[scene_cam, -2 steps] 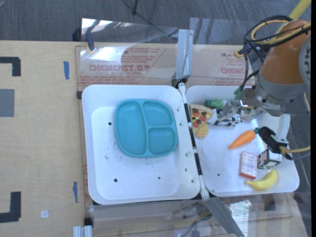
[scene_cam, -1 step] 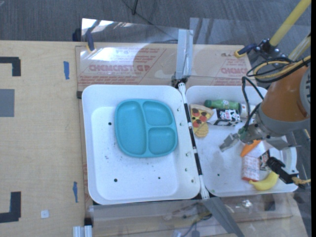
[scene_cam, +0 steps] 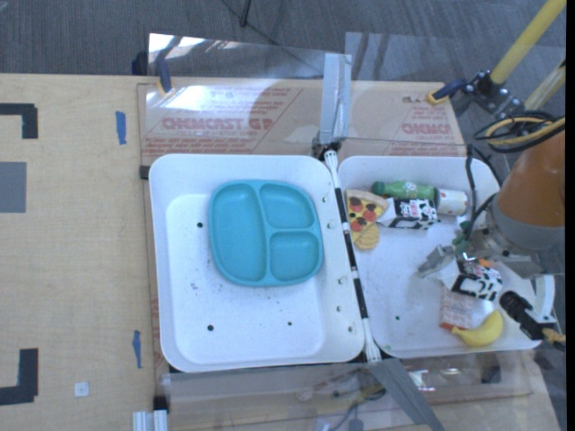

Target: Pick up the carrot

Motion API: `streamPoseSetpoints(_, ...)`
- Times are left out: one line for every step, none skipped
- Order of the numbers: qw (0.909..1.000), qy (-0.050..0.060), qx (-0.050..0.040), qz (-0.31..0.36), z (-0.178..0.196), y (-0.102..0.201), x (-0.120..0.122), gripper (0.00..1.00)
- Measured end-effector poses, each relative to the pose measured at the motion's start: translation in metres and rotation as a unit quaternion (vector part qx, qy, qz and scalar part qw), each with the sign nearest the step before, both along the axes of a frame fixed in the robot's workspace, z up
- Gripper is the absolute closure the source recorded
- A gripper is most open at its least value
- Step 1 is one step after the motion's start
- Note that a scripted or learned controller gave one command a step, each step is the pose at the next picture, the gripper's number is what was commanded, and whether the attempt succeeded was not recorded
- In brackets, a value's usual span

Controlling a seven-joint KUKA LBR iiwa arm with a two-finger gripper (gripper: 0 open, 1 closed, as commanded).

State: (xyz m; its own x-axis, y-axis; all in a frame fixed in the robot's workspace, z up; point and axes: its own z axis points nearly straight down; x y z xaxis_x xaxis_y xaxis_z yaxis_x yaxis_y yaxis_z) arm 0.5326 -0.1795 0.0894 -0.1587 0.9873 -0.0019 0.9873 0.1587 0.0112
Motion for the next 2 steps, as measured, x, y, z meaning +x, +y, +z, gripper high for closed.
streamPoseSetpoints(0.9994,-0.002,0.0114,0.032,0.002,-0.024,-0.003,0.00)
streamPoseSetpoints(0.9996,-0.005,0.0003,0.027,0.013,-0.033,-0.003,1.00)
